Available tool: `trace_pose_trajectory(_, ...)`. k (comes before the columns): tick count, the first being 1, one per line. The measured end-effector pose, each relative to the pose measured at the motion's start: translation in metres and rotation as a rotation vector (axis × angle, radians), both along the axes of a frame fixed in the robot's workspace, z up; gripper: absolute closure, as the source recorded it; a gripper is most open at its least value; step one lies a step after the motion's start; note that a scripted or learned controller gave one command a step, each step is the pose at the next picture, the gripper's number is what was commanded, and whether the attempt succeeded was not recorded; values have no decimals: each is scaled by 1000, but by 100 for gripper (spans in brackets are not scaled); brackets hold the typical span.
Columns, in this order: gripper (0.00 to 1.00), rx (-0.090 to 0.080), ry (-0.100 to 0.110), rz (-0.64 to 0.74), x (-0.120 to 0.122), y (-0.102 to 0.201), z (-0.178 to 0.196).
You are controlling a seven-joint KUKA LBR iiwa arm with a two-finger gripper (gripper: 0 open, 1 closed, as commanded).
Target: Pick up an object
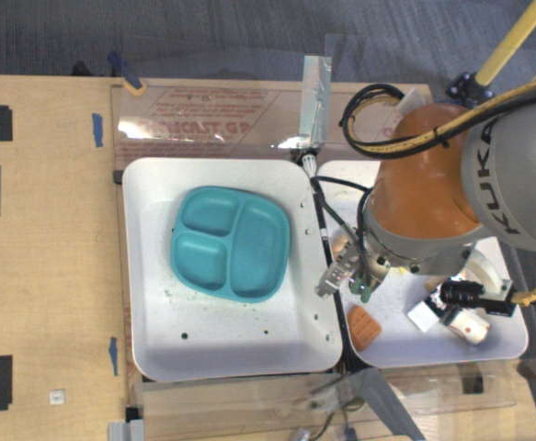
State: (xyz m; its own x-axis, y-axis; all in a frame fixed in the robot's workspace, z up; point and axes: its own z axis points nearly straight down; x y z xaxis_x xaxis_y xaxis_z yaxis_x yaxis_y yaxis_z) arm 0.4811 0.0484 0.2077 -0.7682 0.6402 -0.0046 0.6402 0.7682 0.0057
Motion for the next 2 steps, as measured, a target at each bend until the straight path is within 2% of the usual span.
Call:
trace_pose_trajectory(1,100,-3,-4,450,0,51,85)
trace_pose_trajectory(2,100,-3,6,607,-1,75,49)
